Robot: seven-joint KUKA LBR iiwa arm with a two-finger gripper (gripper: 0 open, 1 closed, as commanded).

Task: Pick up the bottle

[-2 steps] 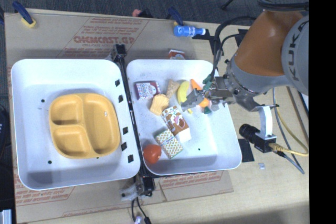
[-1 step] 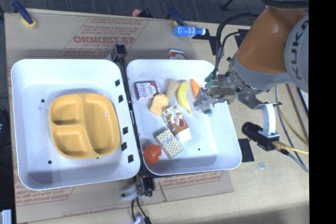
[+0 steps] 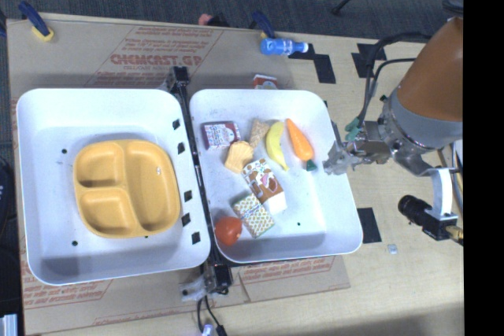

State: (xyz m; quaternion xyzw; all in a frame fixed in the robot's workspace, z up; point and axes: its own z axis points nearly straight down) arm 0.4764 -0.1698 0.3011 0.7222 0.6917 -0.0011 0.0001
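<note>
Camera view: cardboard (image 3: 157, 51) reads "CHEMCAST GP" | one blue bottle (image 3: 282, 47) lying on bench (image 3: 394, 264) behind right bin (image 3: 335, 208), outside both bins | one yellow tray (image 3: 126, 186) in left bin (image 3: 31, 169) | gripper (image 3: 337, 157) at right bin's right rim, fingers' state cannot tell | open bench right of bins.

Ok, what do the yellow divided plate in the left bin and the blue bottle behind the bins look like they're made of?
The yellow three-compartment plate looks like moulded plastic: one even colour, rounded ridges, soft sheen. The small blue bottle, lying on its side on the cardboard behind the right white bin, seems to be clear plastic with a blue label and pale cap, though it is too small to be sure.
</note>
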